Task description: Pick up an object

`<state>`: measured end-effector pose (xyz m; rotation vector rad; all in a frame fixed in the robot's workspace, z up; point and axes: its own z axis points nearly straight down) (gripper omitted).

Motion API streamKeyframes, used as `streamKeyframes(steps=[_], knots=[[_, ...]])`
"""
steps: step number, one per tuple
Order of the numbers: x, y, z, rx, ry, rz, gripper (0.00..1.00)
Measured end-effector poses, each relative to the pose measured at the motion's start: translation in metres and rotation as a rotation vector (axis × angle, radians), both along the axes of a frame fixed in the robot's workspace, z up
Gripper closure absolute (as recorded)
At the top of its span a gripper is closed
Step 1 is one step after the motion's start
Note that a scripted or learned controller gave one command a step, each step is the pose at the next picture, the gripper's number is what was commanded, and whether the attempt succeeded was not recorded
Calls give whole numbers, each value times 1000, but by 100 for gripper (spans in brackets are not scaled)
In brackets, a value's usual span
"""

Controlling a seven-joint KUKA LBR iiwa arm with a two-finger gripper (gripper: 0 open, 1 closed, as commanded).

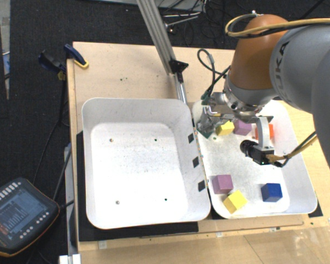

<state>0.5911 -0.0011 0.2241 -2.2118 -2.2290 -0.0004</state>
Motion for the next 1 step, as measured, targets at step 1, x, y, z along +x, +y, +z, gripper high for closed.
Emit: streamKeyframes(steps=[1], knots=[[5,56,12,1,-3,1,100]])
